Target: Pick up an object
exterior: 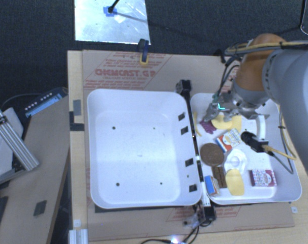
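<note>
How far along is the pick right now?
Done: the gripper is down in the right bin, by the yellow piece. In hand: no object visibly lifted. Left: a grasp and lift; the brown disc and red box lie untouched.

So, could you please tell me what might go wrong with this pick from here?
1. The gripper sits over a crowded patch of the right bin, where a yellow piece and a purple item lie close together; it may shove both and grasp neither.
2. That spot is near the bin's left wall, so a descent there could clip the wall.
</note>
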Motion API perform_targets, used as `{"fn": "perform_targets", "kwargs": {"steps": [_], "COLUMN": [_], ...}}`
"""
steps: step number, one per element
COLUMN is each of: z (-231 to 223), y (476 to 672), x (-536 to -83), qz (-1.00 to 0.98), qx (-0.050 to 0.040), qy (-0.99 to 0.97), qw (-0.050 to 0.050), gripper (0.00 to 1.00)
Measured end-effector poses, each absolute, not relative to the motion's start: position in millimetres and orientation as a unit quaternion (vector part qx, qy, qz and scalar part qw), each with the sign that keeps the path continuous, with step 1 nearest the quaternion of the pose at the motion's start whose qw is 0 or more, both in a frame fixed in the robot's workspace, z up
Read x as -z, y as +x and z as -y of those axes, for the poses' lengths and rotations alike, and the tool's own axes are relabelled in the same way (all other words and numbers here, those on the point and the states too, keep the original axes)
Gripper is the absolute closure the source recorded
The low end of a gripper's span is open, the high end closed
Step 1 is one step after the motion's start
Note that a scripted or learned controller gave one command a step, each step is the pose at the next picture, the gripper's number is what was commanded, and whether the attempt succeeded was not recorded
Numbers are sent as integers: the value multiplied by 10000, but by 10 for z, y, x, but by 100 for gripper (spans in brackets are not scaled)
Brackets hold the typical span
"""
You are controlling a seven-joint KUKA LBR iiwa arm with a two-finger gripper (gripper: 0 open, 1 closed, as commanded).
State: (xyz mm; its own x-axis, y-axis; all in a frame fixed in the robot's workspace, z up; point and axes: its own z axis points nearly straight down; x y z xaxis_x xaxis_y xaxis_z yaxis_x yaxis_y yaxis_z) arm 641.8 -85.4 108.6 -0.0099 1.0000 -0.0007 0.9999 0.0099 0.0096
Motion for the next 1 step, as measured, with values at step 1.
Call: {"fn": "perform_targets", "kwargs": {"steps": [1], "z": [819], "y": [6701], "x": [-841], "qz": [-7090], "qx": [-15], "qy": [7052], "qw": [12], "gripper": [0]}}
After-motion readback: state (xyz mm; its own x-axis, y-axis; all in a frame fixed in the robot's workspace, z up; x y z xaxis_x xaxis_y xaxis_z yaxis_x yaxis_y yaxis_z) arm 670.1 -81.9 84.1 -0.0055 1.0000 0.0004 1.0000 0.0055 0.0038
